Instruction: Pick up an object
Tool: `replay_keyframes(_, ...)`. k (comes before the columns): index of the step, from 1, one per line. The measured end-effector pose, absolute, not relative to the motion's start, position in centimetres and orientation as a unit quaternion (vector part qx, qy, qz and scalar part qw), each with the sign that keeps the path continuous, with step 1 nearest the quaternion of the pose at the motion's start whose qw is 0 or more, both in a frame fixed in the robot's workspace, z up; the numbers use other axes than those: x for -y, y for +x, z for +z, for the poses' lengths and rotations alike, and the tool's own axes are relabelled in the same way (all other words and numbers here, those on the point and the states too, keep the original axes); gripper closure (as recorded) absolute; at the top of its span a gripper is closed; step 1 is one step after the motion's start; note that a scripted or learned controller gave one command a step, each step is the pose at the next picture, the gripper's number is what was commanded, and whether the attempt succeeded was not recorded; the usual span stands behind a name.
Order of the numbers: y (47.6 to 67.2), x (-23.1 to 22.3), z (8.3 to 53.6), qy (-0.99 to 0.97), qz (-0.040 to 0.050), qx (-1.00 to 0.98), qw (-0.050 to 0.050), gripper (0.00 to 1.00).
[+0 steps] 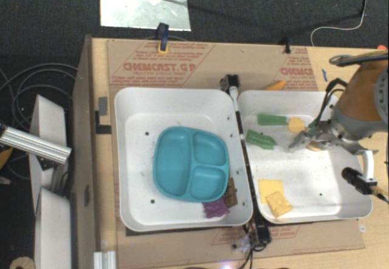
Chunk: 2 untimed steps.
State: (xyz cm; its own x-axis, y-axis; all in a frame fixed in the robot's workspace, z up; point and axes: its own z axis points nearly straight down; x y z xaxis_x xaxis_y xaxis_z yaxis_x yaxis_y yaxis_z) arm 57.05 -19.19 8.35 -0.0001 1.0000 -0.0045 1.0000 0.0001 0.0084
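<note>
Objects sit loose in my right shallow white bin (340, 204), so I've got the grey two-finger gripper (302, 138) low, spread open and empty beside the small yellow-orange block (296, 124), the likeliest pick.

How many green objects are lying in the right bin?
2. One green piece lies near the far wall of the right bin; the other green piece lies nearer, close to the divider. The arm covers part of that bin, so more may be hidden.
</note>
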Motion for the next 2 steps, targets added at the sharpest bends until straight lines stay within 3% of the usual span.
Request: replay_keyframes(2, 67.4, 12.3, 9.0, 0.704, 0.0036, -0.710, 0.007, 0.00)
